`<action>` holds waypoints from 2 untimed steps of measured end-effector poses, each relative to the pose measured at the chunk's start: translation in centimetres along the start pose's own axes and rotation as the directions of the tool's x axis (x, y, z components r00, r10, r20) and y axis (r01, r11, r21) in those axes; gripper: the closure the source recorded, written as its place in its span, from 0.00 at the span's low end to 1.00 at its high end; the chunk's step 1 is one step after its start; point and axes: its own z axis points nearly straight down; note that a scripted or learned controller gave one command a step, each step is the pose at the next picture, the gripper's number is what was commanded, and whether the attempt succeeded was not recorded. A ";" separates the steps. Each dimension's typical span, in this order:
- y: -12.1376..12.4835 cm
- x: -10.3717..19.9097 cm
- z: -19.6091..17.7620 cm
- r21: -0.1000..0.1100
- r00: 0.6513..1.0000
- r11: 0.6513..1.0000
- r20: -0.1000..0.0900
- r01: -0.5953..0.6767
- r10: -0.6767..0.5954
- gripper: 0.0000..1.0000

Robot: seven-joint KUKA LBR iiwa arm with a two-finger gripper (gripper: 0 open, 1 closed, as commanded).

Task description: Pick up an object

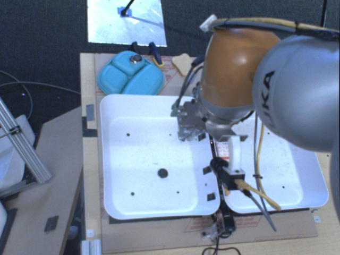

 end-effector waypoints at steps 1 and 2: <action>-0.1 0.2 -0.1 0.012 1.000 1.000 0.003 0.007 -0.007 1.00; 0.0 0.2 -1.2 0.010 1.000 1.000 0.003 0.013 -0.013 1.00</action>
